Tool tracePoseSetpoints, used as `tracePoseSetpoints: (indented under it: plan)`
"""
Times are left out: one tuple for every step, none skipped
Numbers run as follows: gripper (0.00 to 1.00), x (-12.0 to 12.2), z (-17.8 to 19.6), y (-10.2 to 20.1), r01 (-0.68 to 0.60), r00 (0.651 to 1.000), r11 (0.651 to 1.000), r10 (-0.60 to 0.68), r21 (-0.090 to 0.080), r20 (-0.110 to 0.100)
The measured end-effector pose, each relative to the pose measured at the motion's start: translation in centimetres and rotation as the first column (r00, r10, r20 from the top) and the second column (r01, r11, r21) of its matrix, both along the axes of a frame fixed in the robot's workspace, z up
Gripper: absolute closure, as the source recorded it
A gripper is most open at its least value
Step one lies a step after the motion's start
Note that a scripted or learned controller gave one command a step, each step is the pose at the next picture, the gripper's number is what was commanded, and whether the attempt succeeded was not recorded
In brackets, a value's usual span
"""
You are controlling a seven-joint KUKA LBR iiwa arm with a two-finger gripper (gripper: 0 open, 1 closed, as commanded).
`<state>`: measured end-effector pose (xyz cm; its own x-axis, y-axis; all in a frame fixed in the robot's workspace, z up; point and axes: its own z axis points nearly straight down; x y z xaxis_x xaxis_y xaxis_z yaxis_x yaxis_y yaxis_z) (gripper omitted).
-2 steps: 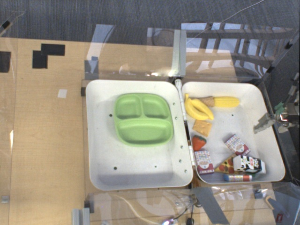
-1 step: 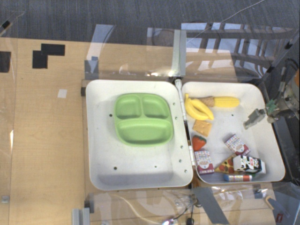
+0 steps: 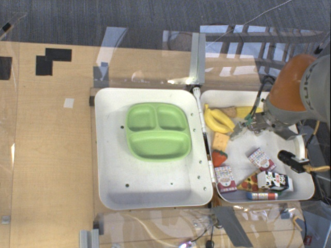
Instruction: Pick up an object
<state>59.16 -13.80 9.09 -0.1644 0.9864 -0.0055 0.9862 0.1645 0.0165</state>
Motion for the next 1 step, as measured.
tracePoseSetpoints:
  plan:
    - [0.00, 5.93, -0.21, 5.11, 0.176, 0.984, 0.984, -0.176, 0.005, -0.007]
